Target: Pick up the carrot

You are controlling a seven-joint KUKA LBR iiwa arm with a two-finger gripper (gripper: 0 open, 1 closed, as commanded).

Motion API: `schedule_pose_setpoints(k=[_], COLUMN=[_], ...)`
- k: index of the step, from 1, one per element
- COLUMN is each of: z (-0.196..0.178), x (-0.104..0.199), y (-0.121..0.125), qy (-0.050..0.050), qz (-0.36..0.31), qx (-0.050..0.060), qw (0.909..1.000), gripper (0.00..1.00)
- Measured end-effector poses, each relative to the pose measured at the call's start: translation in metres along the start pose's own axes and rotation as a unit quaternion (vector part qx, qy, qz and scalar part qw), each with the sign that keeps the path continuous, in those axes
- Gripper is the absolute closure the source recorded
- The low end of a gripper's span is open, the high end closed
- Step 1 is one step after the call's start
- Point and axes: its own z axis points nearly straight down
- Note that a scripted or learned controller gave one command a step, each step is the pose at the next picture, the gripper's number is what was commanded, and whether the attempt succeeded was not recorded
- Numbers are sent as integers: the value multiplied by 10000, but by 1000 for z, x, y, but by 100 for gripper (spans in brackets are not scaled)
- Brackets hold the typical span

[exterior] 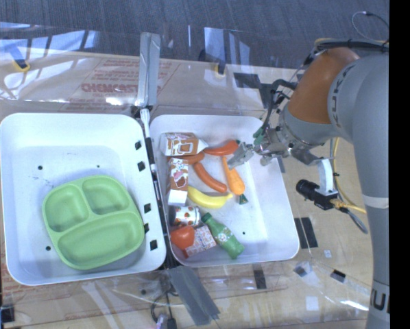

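Gripper [243,155] is down inside the right bin [277,214], near its back edge, right of centre. Jaws look slightly apart with nothing visibly between them; the fingertips are small and blurred, so can't tell for sure.

Carrot [234,179] lies just in front of the gripper, about mid-bin, orange with its green stub pointing toward the front edge. Gripper looks just above its back end; contact can't be judged.

Around it in the right bin:
- Two red-orange sausages: one [222,147] near the back edge, one [210,177] just left of the carrot.
- Banana [208,198] in front of the sausages, touching the carrot's front end.
- Brown carton [179,144] in the back-left corner.
- Green bottle [223,236] and tomato [182,236] near the front edge.

Left bin [27,142] holds a green divided plate [93,221], toward its front edge.
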Motion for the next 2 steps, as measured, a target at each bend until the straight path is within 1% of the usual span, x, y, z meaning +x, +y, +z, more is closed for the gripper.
schedule_pose_setpoints(k=[1,2], z=[66,67], x=[3,20], y=[-5,-34], qy=[-5,2], qz=[-230,-187], qx=[-3,13], qw=[9997,9998], gripper=[0,0])
